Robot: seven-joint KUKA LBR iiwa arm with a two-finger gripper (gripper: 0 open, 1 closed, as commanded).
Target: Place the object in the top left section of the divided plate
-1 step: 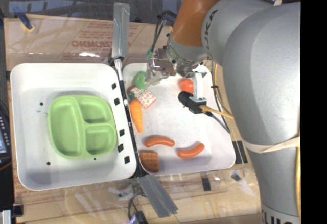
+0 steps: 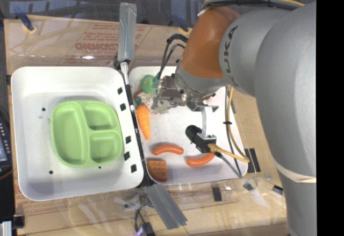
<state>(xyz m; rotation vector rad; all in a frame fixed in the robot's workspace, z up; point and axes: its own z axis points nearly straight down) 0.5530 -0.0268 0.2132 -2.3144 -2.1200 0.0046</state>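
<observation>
A light green divided plate (image 2: 86,134) lies in the left bin (image 2: 27,122); it has one long section on its left side and two smaller ones on its right. My gripper (image 2: 160,101) hangs over the upper part of the right bin (image 2: 177,173), close to a green-topped toy (image 2: 147,84) and just right of an orange carrot (image 2: 143,121). The wrist and arm cover the fingers from above. Lower in the right bin lie two orange-red sausages (image 2: 167,149) (image 2: 200,160) and a brown bread-like piece (image 2: 157,169).
The grey arm with its orange band (image 2: 212,41) covers the right bin's upper right and the bench's right side. A black part with a yellow cable (image 2: 200,138) hangs over the bin. A grey clamp bar (image 2: 127,33) stands between the bins at the back.
</observation>
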